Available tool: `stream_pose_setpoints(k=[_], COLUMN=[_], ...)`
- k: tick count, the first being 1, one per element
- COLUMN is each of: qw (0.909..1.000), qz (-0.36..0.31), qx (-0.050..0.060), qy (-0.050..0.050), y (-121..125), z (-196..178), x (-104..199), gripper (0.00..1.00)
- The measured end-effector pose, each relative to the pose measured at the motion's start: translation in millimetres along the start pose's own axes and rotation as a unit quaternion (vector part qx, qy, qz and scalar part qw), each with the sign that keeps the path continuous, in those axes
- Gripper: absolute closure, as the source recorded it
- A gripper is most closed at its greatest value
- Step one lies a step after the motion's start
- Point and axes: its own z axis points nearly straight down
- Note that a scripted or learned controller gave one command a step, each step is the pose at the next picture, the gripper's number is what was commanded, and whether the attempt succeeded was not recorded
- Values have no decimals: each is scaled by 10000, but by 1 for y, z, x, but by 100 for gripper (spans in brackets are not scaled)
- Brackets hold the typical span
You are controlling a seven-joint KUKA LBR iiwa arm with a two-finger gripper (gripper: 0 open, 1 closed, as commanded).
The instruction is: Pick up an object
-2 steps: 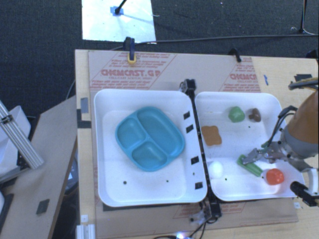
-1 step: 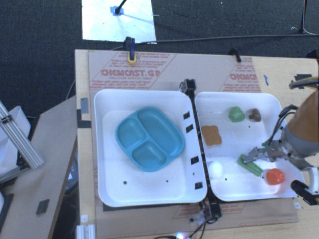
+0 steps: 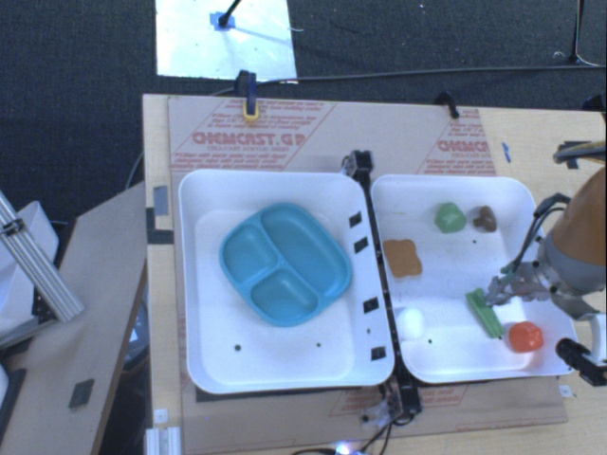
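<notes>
The green stick (image 3: pixel 485 313) lies in the right bin (image 3: pixel 446 373), slanting down toward the near wall, its upper end right beneath the claw (image 3: pixel 501 290); whether the claw is open or closed on it, I cannot tell. Just beside it sits an orange-red ball (image 3: pixel 524 336). A white ball (image 3: pixel 411 322) rests near the divider. Farther back are a brown slab (image 3: pixel 402 258), a green lump (image 3: pixel 450 218) and a dark brown piece (image 3: pixel 485 219). The left bin (image 3: pixel 204 349) bears a blue divided plate (image 3: pixel 285 263).

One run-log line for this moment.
arm: over right bin | gripper: at green stick | grasp: unconfirmed | left bin: blue plate
</notes>
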Motion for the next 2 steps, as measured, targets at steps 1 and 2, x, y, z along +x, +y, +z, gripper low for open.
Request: stream_pose_setpoints(k=[1,2], qw=[10000,10000], qz=[-16,-20], qx=[31,29], qy=[-7,-8], y=[1,13], z=[-62,-117], x=[6,7], gripper=[100,100])
